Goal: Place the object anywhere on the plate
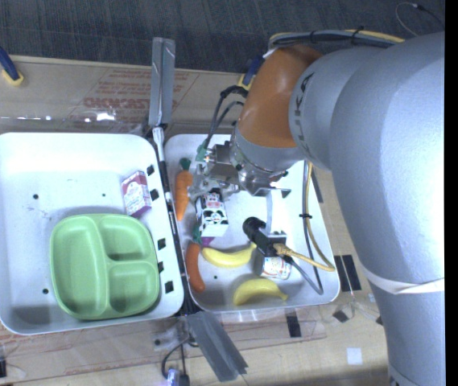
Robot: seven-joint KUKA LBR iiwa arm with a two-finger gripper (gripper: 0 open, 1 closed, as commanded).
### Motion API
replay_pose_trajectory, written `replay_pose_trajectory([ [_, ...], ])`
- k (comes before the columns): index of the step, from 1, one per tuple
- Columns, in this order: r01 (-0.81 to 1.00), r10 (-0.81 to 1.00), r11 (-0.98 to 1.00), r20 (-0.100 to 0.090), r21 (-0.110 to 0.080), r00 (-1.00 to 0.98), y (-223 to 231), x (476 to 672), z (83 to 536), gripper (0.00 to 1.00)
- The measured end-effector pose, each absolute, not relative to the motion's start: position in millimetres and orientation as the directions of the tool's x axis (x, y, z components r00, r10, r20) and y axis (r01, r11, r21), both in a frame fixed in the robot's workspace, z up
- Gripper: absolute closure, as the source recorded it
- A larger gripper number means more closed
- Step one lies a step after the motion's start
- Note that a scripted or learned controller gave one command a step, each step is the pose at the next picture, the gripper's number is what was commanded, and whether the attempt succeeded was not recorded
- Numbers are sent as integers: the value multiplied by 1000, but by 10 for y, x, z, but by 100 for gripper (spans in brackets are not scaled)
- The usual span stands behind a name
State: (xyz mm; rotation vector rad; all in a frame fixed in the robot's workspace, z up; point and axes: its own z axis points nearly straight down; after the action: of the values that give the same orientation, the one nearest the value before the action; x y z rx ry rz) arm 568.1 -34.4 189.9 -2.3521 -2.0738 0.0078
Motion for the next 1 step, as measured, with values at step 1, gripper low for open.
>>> replay_pose_trajectory([
  [1, 989, 989, -147, -1, -8, 147, 530, 5560, 1899, 100],
])
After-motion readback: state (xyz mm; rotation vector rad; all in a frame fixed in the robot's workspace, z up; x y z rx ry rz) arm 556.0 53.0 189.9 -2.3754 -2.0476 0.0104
